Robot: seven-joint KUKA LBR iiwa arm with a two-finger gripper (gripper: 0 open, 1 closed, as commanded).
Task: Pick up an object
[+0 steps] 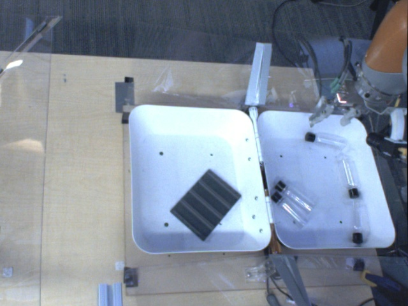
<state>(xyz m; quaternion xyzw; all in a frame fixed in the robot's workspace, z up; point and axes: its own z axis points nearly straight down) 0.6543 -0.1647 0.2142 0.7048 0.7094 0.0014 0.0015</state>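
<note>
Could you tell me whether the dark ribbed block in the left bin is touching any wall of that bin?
Apart. The camera view shows white floor all around the dark ribbed block, separating it from the left bin walls.

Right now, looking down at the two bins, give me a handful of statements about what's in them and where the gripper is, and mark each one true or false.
1. The dark ribbed panel lies in the left bin. True.
2. The clear vials with black caps are in the left bin. False: they lie in the right bin, such as the vial pair.
3. The gripper is above the right bin's far edge. True.
4. The gripper holds a vial between its fingers. False: nothing shows between them.
5. The ribbed panel stands upright on its edge. False: it lies flat.
</note>
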